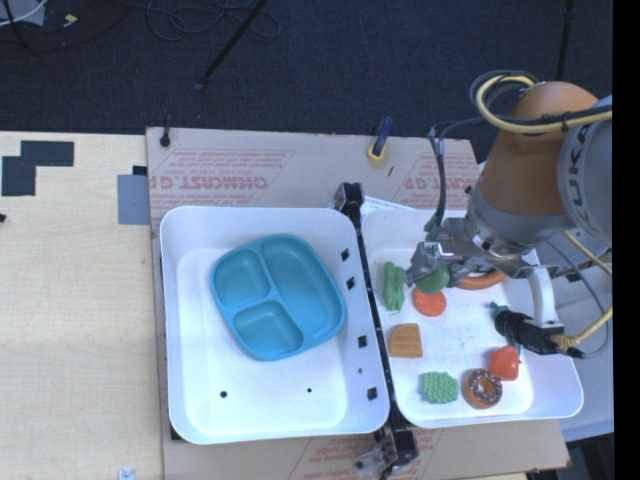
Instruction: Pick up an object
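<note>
Reaching in from the right, the grey arm with its orange band holds the gripper (432, 265) low over the right bin (560, 408), directly above a small red-orange round piece (431, 303) with a dab of green at its top, perhaps a toy tomato. That piece sits just beside a green, pickle-like stick (393, 286), so the approach looks aimed at one of these two; the tomato seems the likelier target. Whether anything is pinched cannot be told, since the dark wrist hardware hides the fingers and I cannot say if they are spread or pressed together.

Other toy foods lie scattered loosely on the smooth white floor of that bin, well apart from each other, which leaves room for a grasp: a tan waffle-textured square (405, 341), a bumpy green lump (438, 387), a brown ring doughnut (483, 389) and a glossy red piece (505, 363). In the left bin (190, 398) rests a blue three-compartment plate (275, 295), moulded plastic with rounded corners. Both bins sit on the pale wooden counter (70, 318).
</note>
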`<state>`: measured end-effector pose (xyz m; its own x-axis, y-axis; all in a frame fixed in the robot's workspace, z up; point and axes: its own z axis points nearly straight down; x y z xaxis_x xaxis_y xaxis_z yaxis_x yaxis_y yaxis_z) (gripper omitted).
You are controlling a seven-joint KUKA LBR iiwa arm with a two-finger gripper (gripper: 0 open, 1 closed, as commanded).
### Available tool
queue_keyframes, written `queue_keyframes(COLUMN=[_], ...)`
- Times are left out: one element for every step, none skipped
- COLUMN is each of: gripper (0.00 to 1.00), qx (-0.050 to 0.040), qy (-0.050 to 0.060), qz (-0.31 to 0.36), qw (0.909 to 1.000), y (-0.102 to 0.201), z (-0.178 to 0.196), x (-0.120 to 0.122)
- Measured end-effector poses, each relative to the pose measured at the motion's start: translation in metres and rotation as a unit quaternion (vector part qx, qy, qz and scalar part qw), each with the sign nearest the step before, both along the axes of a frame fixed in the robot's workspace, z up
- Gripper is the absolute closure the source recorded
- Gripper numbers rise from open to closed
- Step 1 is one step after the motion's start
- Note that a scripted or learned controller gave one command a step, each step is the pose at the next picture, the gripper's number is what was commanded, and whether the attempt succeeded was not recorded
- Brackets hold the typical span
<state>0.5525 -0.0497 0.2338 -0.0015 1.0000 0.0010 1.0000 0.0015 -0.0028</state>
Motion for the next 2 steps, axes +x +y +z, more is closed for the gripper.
queue_keyframes(gripper=[1.00,1.00], qx=[-0.0002,-0.0004], qy=[0.001,0.001], qz=[0.000,-0.002], qw=[1.0000,1.0000], y=[0.0013,0.0011], z=[0.0004,0.0007], x=[-0.0048,-0.0093])
